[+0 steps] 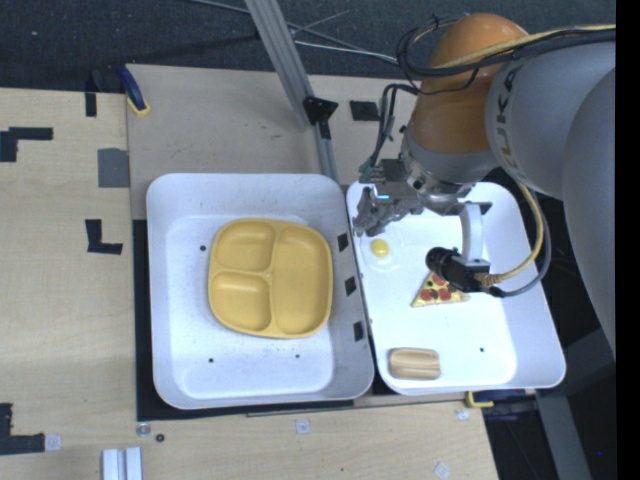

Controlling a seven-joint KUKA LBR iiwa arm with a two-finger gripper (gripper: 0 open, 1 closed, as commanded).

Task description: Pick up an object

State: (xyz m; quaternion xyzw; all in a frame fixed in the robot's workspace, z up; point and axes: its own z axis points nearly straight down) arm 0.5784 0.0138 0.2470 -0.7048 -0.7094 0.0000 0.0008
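Note:
The right bin holds three items. A small round yellow piece lies near its far left corner, a pizza slice sits in the middle, and a tan bread roll rests by the near edge. My gripper hangs over the far left corner of this bin, just beyond the yellow piece and apart from it. I see nothing held in it. The arm's grey and orange body covers the far side of the bin.
A yellow divided plate lies in the middle of the left bin. A slanted metal post rises behind the bins. A black fitting with a cable hangs from the arm just above the pizza slice.

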